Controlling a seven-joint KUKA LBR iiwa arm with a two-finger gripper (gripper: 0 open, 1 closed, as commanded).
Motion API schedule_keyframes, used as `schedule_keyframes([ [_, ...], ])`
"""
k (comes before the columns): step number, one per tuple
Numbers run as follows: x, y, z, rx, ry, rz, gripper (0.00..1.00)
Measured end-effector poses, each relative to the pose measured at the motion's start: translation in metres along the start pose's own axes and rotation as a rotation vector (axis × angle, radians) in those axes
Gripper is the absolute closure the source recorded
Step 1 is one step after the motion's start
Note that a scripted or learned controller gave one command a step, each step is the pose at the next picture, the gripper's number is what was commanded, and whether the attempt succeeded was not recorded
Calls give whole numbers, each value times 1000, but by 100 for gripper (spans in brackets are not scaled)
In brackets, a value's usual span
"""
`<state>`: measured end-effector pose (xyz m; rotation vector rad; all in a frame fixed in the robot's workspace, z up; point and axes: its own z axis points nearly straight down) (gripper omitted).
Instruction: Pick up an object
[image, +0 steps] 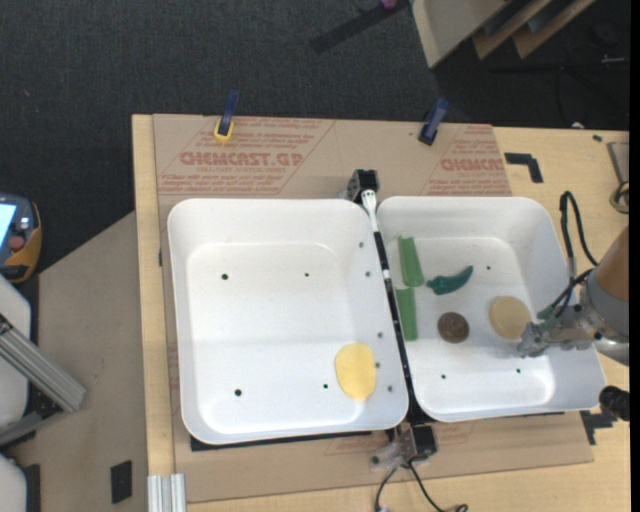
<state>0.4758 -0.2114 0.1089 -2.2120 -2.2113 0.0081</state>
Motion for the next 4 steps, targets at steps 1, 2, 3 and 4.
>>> schedule_keyframes([
  [1, 22, 41, -120, -28, -11, -6, 100],
  [2, 74, 1, -66, -5, -1, -3, 100],
  [3, 81, 4, 29, -13, -6, 0, 100],
  [4, 79, 44, -82, -28, -10, -3, 100],
])
